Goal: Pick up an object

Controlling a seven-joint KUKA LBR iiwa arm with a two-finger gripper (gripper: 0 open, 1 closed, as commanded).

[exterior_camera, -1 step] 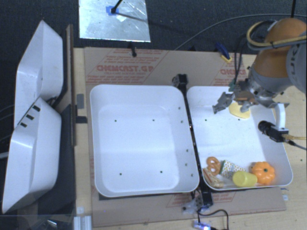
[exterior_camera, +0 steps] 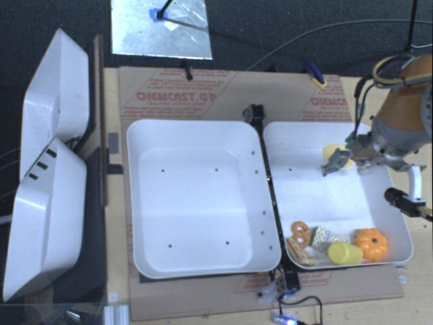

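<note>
- Up at the far right of the right bin [exterior_camera: 379, 202], the gripper [exterior_camera: 336, 161] sits low over the floor, reaching in from the right under the arm's orange band [exterior_camera: 406, 103].
- Between its dark fingers shows a pale yellow object [exterior_camera: 336, 155]; the fingers appear to be closed narrowly about it, so the hand seems to hold that piece, though the view is small and somewhat blurred.
- Along the near wall of the same bin lies a cluster well apart from the hand: a pretzel-shaped toy [exterior_camera: 300, 233], a patterned small item [exterior_camera: 326, 236] just beside it, a yellow cup-like piece [exterior_camera: 345, 252], and an orange pumpkin [exterior_camera: 371, 243] at the right end.
- Nothing lies between the hand and that cluster but bare white floor.
- Beside it, the left bin [exterior_camera: 145, 202] touches the right one along a dark divider [exterior_camera: 269, 181].
</note>
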